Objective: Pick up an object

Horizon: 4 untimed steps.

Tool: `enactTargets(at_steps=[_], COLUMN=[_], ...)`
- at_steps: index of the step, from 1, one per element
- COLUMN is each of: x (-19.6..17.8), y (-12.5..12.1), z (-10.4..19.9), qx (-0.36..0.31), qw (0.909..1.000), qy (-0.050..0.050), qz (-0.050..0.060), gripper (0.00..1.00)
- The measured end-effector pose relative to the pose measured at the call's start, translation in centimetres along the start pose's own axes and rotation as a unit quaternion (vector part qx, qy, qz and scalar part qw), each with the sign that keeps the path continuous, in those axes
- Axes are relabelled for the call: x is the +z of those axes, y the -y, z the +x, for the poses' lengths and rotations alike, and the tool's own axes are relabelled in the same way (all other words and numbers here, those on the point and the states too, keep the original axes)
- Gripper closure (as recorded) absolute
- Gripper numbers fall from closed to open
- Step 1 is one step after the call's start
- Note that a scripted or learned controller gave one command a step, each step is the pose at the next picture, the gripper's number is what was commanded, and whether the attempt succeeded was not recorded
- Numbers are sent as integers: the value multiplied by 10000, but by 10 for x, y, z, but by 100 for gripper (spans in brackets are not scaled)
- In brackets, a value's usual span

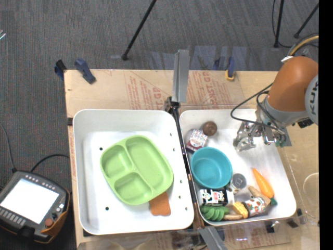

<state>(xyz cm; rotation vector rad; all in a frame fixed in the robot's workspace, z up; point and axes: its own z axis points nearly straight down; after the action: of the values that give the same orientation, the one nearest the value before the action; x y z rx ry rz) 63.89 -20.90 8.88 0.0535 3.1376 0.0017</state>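
An orange carrot [262, 183] lies slantwise on the white floor of the right bin [274, 155], near its right wall, beside a teal bowl [210, 167] and small toys. The gripper [245, 141] hangs above the bin's upper part, fingers slightly apart, holding nothing. The left bin [86, 139] carries a green divided plate [136, 169]. Both rest on a cardboard-covered bench [140, 87] over dark carpet [78, 20].

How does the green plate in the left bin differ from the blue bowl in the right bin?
The green plate is flat and split into three compartments; the blue bowl is deep with one round hollow. The green plate is wider than the blue bowl and has rounded corners rather than a circular rim. The green plate partly covers an orange-brown piece; the blue bowl sits among small items. Both lie open side up with nothing inside.
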Motion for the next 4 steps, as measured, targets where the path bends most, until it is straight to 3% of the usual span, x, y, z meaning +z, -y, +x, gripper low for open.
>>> enactTargets(at_steps=[1,2,3,4], x=[0,0,0,1], y=[0,0,-35,-37], z=[0,0,-6,-5], qx=[-1370,-1366,-1501,-1057], qw=[9906,9906,9887,9944], qy=[8,8,-1,-9], qz=[-1,-2,-8,-10], gripper=[100,0,0,0])
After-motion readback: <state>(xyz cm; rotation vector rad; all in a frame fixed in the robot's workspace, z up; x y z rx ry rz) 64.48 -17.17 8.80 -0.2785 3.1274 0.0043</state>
